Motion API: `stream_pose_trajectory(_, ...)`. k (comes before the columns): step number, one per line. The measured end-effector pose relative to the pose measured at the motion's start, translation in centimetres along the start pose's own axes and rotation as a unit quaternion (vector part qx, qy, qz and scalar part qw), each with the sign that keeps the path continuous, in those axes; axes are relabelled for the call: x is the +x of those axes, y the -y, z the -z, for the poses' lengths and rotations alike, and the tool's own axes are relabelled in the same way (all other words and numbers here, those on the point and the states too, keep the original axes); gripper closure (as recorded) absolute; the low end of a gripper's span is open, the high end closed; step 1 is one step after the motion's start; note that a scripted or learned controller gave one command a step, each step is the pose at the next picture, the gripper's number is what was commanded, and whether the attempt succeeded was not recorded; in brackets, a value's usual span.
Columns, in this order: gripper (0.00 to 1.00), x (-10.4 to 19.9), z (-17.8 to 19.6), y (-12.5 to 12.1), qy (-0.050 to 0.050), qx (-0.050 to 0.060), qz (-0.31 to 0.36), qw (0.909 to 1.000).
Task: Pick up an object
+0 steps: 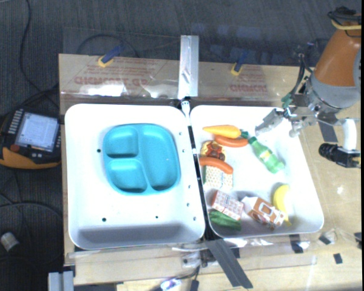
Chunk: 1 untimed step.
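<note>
rightward, right bin (303,180) holds bottle (266,154), banana (281,197), carrot (222,130).

No legible txt or labels.

The two white bins (85,180) look like smooth, shiny plastic, and the blue tray (142,157) with three hollows looks like smooth plastic with a soft shine. The bench (337,187) looks like pale bare wood, with clear crinkly plastic sheet (121,77) taped over its far part, and a shiny metal strip (188,65) stands between the bins. The toy food, like the carrot (221,130), the green bottle (266,154) and the banana (281,197), seems to be glossy plastic, and the floor (24,47) looks like rough dark carpet.
</note>
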<state>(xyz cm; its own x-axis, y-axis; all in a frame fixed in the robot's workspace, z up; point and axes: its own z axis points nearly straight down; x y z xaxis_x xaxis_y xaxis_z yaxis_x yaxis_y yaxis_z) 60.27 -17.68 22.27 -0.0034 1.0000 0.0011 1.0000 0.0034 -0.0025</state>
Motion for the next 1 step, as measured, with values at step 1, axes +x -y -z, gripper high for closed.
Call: stream_pose_trajectory(1,0.0,-2.08,-12.77,-1.65,0.0,-0.001,-0.032,0.9995)
